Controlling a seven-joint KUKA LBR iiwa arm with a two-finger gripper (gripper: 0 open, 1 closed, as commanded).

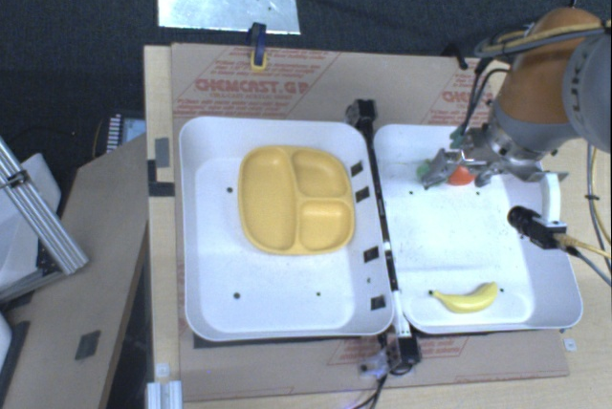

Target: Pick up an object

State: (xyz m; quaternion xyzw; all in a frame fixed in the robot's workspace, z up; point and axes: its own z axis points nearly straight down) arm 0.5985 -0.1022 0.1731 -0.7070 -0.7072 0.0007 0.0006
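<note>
A small orange object (461, 175) with a green end lies near the back of the right bin (535, 302). My gripper (462, 172) is low over it, open, with one grey finger (439, 176) on its left and the other on its right. I cannot see whether they touch it. A yellow banana (467, 297) lies near the front wall of the same bin, well apart from the gripper.
The left bin (206, 235) holds a yellow divided plate (295, 199) in its middle. A black divider strip (375, 206) runs between the two bins. The arm reaches in from the right, over the right bin's back corner.
</note>
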